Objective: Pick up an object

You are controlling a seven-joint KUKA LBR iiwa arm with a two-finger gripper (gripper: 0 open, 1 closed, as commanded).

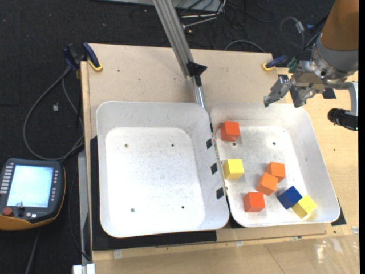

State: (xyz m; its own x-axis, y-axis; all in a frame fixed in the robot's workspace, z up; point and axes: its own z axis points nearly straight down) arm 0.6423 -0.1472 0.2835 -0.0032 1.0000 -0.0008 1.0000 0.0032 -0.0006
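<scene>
front of right bin: I see a yellow cube touching a blue cube, and an orange cube to their left.
mid right bin: two orange blocks touching each other; a yellow block near the divider side.
back of right bin: a lone orange cube.
right bin: holds all seven blocks.
left bin: sits beside it on the counter.
hand: above the right bin's far edge, fingers apart, nothing between them.
pendant: off the counter's left side.
</scene>
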